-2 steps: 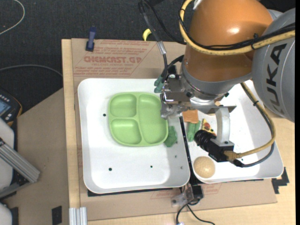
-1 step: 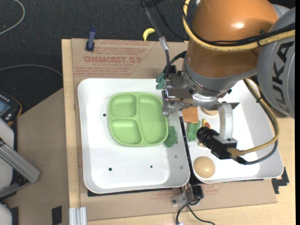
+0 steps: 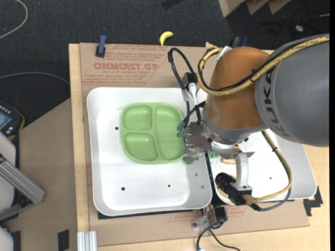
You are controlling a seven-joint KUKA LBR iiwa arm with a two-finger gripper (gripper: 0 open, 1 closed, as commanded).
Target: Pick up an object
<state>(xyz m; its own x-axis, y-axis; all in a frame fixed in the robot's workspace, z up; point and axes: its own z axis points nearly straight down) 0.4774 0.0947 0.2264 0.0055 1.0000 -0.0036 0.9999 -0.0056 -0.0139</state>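
A brown cardboard sheet [image 3: 125, 61] with red printing covers the tabletop [image 3: 76, 140], and a blue clip [image 3: 101, 42] sits at its far left corner, with a small yellow object [image 3: 166, 36] just beyond the far edge. On the sheet, the left bin [image 3: 104, 192] is a shallow white tray with rounded corners and a few dark dots on its floor. Inside it, toward the far right part, lies a light green divided plate [image 3: 149, 132] with four compartments, flat on the bin's floor. Its right edge reaches close to the bin's right wall.

Just at that right edge of the plate is the gripper [image 3: 188, 140], hanging below the arm's wrist; whether it is wide or narrow cannot be told, since the wrist covers most of it. Nothing can be seen to be held. The arm [image 3: 261, 98], with its orange band and grey body, comes in from the right with black and yellow cables looped around it, and hides much of the right bin [image 3: 293, 182].
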